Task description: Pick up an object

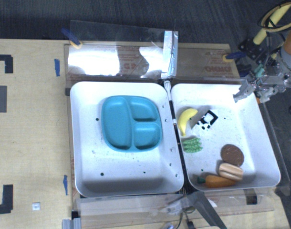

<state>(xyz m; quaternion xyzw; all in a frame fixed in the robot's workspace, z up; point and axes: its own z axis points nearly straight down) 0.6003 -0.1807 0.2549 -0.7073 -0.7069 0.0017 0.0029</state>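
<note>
The right bin [245, 128] holds a yellow banana [186, 119] by its left wall, with a small black-and-white piece [206, 119] beside it. Below the banana lies a green leafy item [192, 145]. Near the front right are a brown round disc [232, 154], a tan bun [230, 171] and an orange carrot [216, 180]. A blue divided plate [132, 123] lies in the left bin [88, 161]. My gripper [254, 90] hangs over the right bin's far right corner, well away from all the objects.
A shiny clear panel [121, 56] stands behind the left bin. Yellow cables [275, 17] and the arm's wrist hardware [279, 78] crowd the upper right. The tan bench [26, 142] stretches to the left.
</note>
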